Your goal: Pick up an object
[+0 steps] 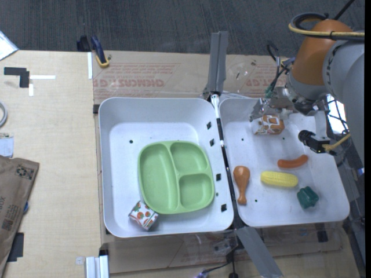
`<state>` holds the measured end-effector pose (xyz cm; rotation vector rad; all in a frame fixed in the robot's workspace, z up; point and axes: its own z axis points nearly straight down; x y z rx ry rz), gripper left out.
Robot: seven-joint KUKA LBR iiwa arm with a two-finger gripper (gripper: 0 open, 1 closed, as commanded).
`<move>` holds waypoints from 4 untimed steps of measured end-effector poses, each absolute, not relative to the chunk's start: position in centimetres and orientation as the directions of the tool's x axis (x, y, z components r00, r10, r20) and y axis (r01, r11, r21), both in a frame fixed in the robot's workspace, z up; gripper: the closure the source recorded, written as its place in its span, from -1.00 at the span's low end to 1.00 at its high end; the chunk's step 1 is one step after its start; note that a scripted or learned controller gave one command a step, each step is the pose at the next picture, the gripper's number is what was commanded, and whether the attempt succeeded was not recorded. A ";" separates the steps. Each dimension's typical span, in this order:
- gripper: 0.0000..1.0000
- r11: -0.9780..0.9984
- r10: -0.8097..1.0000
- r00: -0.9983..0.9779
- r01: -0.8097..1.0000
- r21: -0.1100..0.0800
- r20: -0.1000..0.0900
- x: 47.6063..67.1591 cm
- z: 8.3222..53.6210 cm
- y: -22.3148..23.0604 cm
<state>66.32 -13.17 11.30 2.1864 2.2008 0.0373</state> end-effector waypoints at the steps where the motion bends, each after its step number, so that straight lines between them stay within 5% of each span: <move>1: -1.00 -0.008 1.000 0.009 0.999 0.037 -0.014 66.8 11.3 -12.9; 2: -1.00 0.039 0.999 -0.038 0.998 0.042 -0.011 65.6 11.2 -13.6; 3: -1.00 -0.242 0.970 0.242 0.970 0.000 -0.002 65.1 27.0 -15.7; 4: -1.00 -0.428 0.904 0.428 0.904 -0.002 -0.002 62.4 14.4 -12.3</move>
